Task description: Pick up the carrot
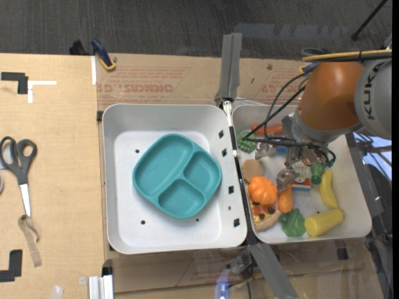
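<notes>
Gripper (pixel 288 180) low in the right bin (pixel 356 228), just above the carrot (pixel 285 200), placed to pinch it. Finger spread: cannot tell. Toy food crowds close.

We look down from one fixed camera above the table (pixel 50 229), tilted at a slant, far enough out to take in both white bins: left bin (pixel 118 229) near centre, right bin (pixel 355 226) toward the right side. The arm (pixel 333 98) enters from the right. Dark floor (pixel 156 11) runs along the top.
</notes>
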Robot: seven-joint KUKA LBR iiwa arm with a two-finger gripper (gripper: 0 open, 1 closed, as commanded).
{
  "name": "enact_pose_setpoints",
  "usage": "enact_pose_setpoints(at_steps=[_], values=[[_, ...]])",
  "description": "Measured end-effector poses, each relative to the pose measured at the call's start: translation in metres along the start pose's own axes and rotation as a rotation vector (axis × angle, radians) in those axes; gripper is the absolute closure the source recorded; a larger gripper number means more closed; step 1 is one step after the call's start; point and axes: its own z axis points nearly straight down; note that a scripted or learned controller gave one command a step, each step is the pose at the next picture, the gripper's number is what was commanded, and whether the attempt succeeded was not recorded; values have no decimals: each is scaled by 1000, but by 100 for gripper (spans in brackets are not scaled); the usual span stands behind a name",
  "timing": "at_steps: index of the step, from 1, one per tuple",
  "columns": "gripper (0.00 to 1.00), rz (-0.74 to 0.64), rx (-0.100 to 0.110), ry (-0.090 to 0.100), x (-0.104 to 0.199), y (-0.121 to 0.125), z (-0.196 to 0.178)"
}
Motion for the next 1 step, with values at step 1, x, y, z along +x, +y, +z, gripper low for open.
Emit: enact_pose_setpoints(at_steps=[1], values=[[0, -22, 0, 1, 36, 12, 0]])
